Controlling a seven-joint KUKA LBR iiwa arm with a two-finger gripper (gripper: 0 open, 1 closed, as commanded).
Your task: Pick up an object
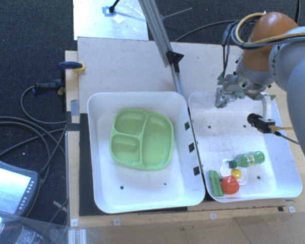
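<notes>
My gripper hangs over the far left part of the right bin, well above its floor, with nothing seen between its fingers. Near the bin's front edge lie a green bottle with a yellow cap, a fried-egg toy, a red tomato and a green pickle-like piece. They are bunched together, far in front of the gripper. The left bin holds a light green divided plate.
A slanted metal pole crosses the bench behind the bins. A black cable connector hangs from the arm over the right bin. Cables and a pendant lie on the floor at the left.
</notes>
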